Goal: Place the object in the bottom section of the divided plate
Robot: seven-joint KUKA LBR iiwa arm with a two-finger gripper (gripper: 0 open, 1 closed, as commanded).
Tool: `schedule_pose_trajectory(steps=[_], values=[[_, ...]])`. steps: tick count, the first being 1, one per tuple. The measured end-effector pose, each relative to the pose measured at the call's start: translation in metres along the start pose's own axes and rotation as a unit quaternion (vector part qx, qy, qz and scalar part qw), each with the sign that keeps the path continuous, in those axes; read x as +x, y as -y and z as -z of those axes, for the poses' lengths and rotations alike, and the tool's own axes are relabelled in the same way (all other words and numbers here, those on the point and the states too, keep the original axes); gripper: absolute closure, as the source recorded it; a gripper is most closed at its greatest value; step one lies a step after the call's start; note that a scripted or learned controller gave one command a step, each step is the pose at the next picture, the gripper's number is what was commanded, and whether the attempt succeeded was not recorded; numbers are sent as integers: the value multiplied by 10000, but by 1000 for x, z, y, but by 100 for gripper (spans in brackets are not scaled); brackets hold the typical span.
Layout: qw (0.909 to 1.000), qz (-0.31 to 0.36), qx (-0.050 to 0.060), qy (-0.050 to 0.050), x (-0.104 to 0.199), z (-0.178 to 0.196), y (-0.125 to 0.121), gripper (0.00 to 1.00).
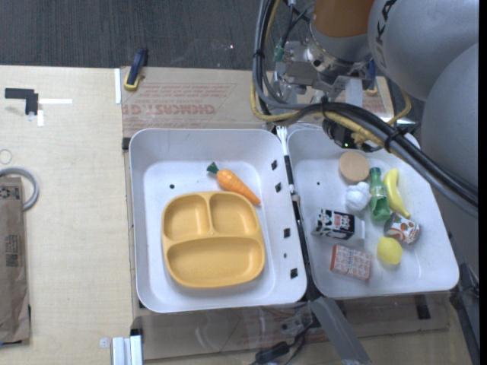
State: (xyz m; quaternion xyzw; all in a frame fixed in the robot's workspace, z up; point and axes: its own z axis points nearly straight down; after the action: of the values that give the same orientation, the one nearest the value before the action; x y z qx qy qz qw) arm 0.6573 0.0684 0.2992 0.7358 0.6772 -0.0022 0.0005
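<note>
The left bin [141, 204] holds a yellow divided plate [214, 239] with two small sections at the top and one wide section at the bottom. A toy carrot [235, 185] lies just beyond the plate's upper right rim, orange body slanting down to the right, green top pointing up-left; its tip seems to touch or overlap the rim, though that is hard to judge at this angle.

The right bin [430, 276] carries a loose cluster of items: a round tan disc [353, 166], a green bottle [377, 196] with a white ball [356, 198] beside it, a banana [396, 192], a black-and-white carton [335, 224], a small can [402, 230] whose label is too blurred to read, a lemon [389, 251], and a red-and-white box [351, 262].

The arm [426, 21] crowds the upper right corner, cut off by the frame — its orange band [342, 2] and grey casing show, with black cables [365, 124] looping over the far edge of the right bin. The gripper [316, 71] sits somewhere in the tangle of metal and wires above the bins' shared corner, and I cannot tell how it is set.

On the desk [68, 204] at far left, a brown paper packet [14, 257] is cut off by the edge.
</note>
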Motion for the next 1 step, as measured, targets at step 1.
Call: schedule_pose_trajectory(steps=[1], values=[[9986, 525, -5, 0, -4, 86, 32, 0]])
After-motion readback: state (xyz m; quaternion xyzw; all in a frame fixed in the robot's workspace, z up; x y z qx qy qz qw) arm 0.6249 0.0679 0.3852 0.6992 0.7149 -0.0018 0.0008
